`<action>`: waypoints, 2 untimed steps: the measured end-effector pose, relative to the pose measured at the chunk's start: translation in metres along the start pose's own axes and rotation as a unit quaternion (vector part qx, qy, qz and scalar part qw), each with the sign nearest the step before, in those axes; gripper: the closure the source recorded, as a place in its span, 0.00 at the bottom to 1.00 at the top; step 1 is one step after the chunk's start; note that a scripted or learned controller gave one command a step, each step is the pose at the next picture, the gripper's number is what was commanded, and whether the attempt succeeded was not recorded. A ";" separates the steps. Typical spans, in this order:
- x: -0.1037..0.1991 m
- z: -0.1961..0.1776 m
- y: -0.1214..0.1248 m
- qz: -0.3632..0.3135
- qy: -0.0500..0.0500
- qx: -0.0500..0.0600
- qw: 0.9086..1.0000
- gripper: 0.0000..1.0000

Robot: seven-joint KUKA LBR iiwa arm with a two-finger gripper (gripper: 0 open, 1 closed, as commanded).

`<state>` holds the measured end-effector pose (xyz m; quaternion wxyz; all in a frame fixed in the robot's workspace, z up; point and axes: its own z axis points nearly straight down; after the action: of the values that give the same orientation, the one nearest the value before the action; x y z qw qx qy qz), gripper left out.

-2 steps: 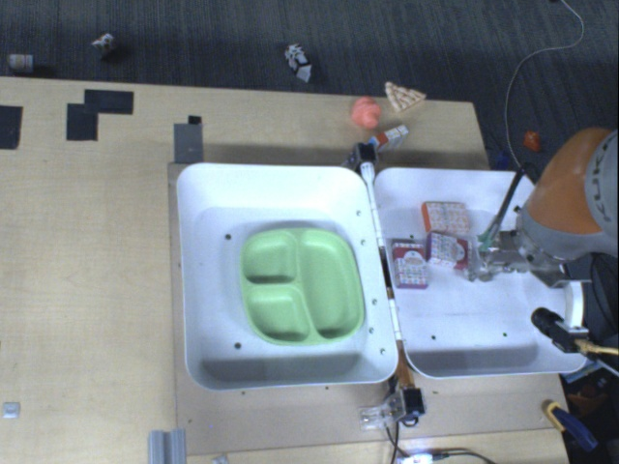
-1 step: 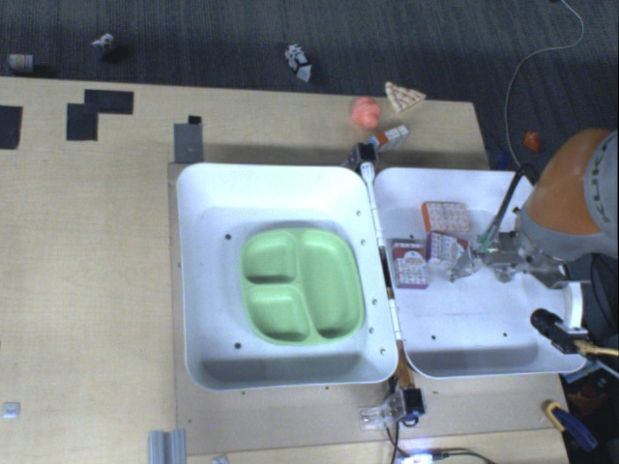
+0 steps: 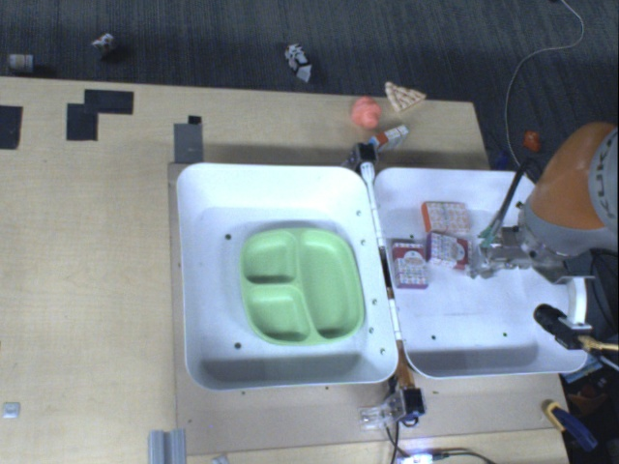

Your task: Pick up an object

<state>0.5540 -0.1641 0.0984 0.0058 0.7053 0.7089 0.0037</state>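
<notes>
Clutter on the bench's near edge comes first: a small clear part with a black connector (image 3: 398, 409) sits just below the seam between the two bins. Behind it, the left bin (image 3: 203, 288) holds a green divided tray (image 3: 300, 283), lying flat in the middle. The right bin (image 3: 464, 341) carries the likely targets: three small red-and-white printed packets. One (image 3: 409, 264) lies near the bin's left wall, a second (image 3: 446, 247) just right of it, and a third (image 3: 445, 217) just beyond, toward the far side.

From the right, the grey arm with its orange band (image 3: 580, 182) reaches in, and the gripper (image 3: 481, 262) sits low over the right bin, just beside the second packet's right edge. How far its fingers are spread cannot be told; they blur into the dark metal around them, and no packet is visibly between them.

Risks, as a judgement: the packets look thin and flat, so the fingers may slide over or merely nudge one. They are also crowded, so a close could catch two, or push one against the wall.

Beyond the bins, a pink ball (image 3: 366, 112) and a wedge-shaped item (image 3: 404, 96) lie on the bench's far edge. Print on the packets is too small to read.
</notes>
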 end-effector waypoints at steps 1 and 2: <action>0.000 0.000 0.000 0.000 0.000 0.000 1.000 0.00; 0.045 0.010 -0.064 0.002 0.000 0.002 1.000 0.00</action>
<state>0.4895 -0.1193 0.0871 0.0044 0.7067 0.7075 0.0029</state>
